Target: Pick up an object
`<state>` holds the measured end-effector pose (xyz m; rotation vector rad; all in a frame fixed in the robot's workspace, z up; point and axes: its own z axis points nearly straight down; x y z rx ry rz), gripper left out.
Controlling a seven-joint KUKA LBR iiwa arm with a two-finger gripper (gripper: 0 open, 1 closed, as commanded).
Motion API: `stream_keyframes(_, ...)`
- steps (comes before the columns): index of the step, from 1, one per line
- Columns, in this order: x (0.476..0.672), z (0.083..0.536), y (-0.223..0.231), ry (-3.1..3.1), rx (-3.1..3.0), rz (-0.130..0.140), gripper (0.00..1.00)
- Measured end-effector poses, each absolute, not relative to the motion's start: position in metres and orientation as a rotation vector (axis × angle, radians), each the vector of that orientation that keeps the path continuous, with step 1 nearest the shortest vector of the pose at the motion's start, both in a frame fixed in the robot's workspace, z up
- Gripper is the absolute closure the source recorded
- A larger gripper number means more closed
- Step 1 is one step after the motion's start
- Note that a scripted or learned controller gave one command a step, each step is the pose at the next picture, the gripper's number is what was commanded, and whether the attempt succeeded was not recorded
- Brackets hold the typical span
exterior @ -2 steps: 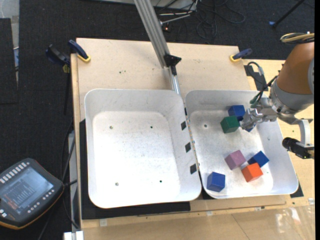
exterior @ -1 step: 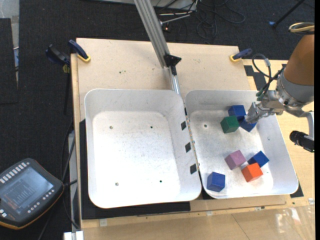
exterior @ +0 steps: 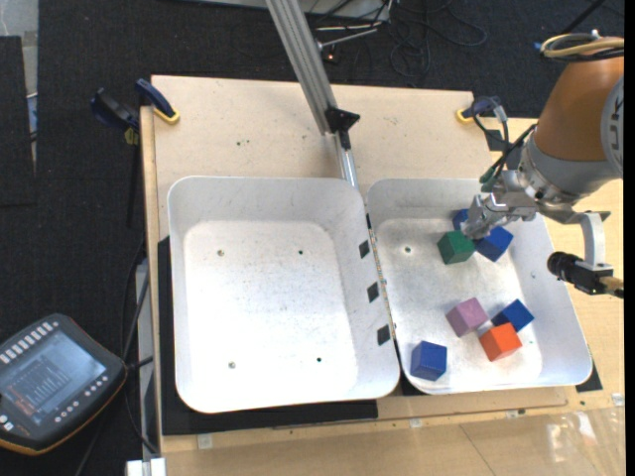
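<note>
Several small blocks lie in the right bin (exterior: 556,365). A green block (exterior: 455,248) and a blue block (exterior: 493,242) sit close together in the far part of that bin. My gripper (exterior: 476,222) hangs right over the gap between these two, low and near their tops. Nearer the front lie a pink block (exterior: 465,316), an orange block (exterior: 500,341), a blue block (exterior: 514,315) touching the orange one, and another blue block (exterior: 429,359) at the front left.
The left bin (exterior: 198,206) stands beside the right one. A slanted metal rod (exterior: 303,48) runs from the back down to the bins' shared edge. A teach pendant (exterior: 50,380) lies at the front left, off the bench.
</note>
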<state>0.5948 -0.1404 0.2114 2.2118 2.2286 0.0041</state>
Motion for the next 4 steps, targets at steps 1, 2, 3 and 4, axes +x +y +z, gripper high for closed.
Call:
stream_keyframes(1,0.604,0.220,-0.077,2.231,2.211,0.005,1.00)
stream_keyframes(2,0.607,0.215,-0.019,2.233,2.212,0.002,1.00)
stream_keyframes(3,0.616,0.230,0.035,2.231,2.211,0.006,1.00)
stream_keyframes(4,0.629,0.235,0.079,2.229,2.213,0.006,1.00)
